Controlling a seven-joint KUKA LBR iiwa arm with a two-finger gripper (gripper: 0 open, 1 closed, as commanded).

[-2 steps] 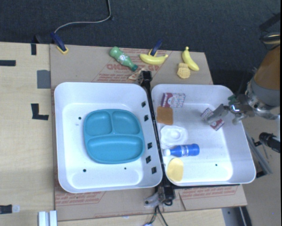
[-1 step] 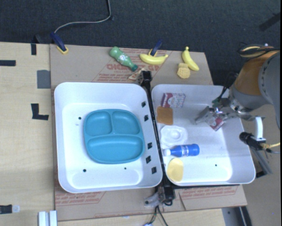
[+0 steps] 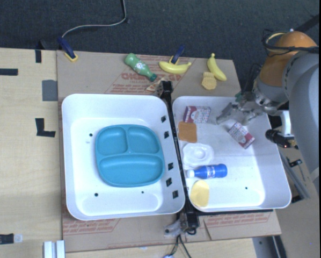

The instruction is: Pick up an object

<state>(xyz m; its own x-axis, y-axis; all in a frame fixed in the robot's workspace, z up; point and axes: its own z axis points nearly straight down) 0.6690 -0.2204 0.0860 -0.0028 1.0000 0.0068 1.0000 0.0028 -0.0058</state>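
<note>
Two white bins sit side by side on the bench; the left bin (image 3: pixel 74 144) holds a blue divided plate (image 3: pixel 130 155); the right bin (image 3: pixel 268 192) holds a small red-and-white packet (image 3: pixel 196 114), a brown square (image 3: pixel 187 131), a white cup (image 3: pixel 197 154), a blue bottle (image 3: pixel 210 171) lying on its side and a yellow piece (image 3: pixel 199 193); the gripper (image 3: pixel 236 113) hangs low over the right bin's upper part, touching or just above a red-and-grey packet (image 3: pixel 241 134), and whether it grasps anything cannot be told; behind the bins lie a green bottle (image 3: pixel 140 66) and two bananas (image 3: pixel 174 66).
</note>
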